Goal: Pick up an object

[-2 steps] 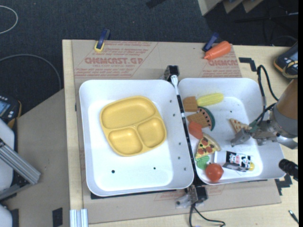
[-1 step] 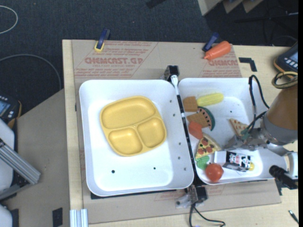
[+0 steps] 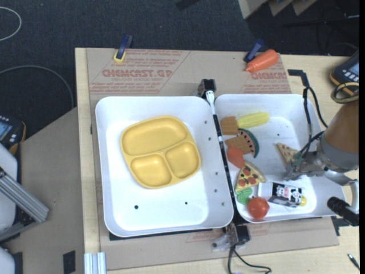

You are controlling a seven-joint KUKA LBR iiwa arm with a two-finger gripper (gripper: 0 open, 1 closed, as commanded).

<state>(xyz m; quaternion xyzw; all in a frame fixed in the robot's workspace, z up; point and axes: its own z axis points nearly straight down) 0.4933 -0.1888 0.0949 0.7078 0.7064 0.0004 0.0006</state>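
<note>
Camera view, bench [image 3: 85, 153]: a pale board carrying two white bins side by side; its right end is cut off by the frame.
Left bin [image 3: 114, 210]: holds a yellow divided plate [image 3: 159, 151] toward its far-left part.
Right bin [image 3: 285, 104]: its right wall is hidden behind the arm.
Arm [image 3: 348, 136]: enters over the right bin's right edge; most of it is out of frame.
Gripper [image 3: 295, 167]: low in the right bin's right half, beside a brown wedge [image 3: 284, 150]; too small and cluttered with cables to tell if its fingers are apart or closed, or if anything sits between them.
Toy food: corn cob [image 3: 252, 119] at the far side, watermelon slice [image 3: 247, 142] and pizza slice [image 3: 248, 176] along the left wall, tomato [image 3: 258, 208] at the near-left corner.
Small carton [image 3: 287, 194]: near edge, just below the gripper; print unreadable.
Carrot [image 3: 262, 60]: on the bench beyond the right bin.
</note>
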